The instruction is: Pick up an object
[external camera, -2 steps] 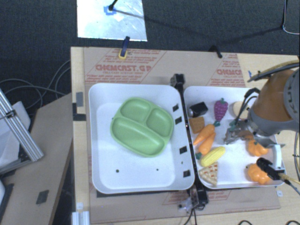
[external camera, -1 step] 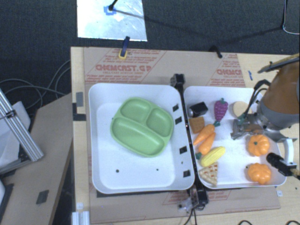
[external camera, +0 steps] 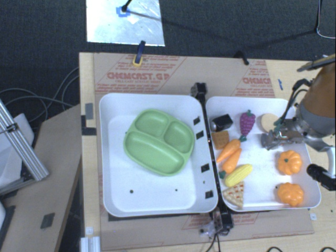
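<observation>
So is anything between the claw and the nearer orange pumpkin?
Nothing visible. The claw hangs over bare bin floor just up-left of that pumpkin; the tan round piece lies on the claw's far side.

You have two white bins (external camera: 113,156) (external camera: 262,196) and one green divided plate (external camera: 158,142). Count two toy pumpkins (external camera: 289,162) (external camera: 290,193), two carrots (external camera: 228,151) (external camera: 230,163), one corn cob (external camera: 238,174) and one grape bunch (external camera: 247,122).

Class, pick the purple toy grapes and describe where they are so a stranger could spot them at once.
Look at the right white bin, the one crowded with toy food. Along its far edge, between a black block and a pale round disc, stands the bunch of purple grapes with a green stem. It is the one purple item there.
</observation>
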Controlling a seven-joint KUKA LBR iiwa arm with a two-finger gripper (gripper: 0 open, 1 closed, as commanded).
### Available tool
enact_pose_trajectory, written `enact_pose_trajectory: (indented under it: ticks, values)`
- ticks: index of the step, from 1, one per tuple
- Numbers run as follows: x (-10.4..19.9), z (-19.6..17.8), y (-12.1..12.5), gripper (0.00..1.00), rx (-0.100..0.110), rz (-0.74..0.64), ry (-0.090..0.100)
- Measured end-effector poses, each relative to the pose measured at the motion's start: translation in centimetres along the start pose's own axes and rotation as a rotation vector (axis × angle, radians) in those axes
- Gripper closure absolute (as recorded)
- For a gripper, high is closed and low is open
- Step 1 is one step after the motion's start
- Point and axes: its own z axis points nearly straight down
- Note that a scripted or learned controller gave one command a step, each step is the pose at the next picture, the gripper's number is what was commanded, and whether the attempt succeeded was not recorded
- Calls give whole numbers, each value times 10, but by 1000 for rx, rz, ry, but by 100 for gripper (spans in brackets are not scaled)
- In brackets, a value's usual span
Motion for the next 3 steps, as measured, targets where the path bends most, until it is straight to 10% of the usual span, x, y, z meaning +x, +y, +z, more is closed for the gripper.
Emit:
enact_pose_trajectory:
  ticks: [1,3]
  values:
    - [0,-32,1,100,1,0,0]
    - [53,-47,95,100,-1,-2,1]
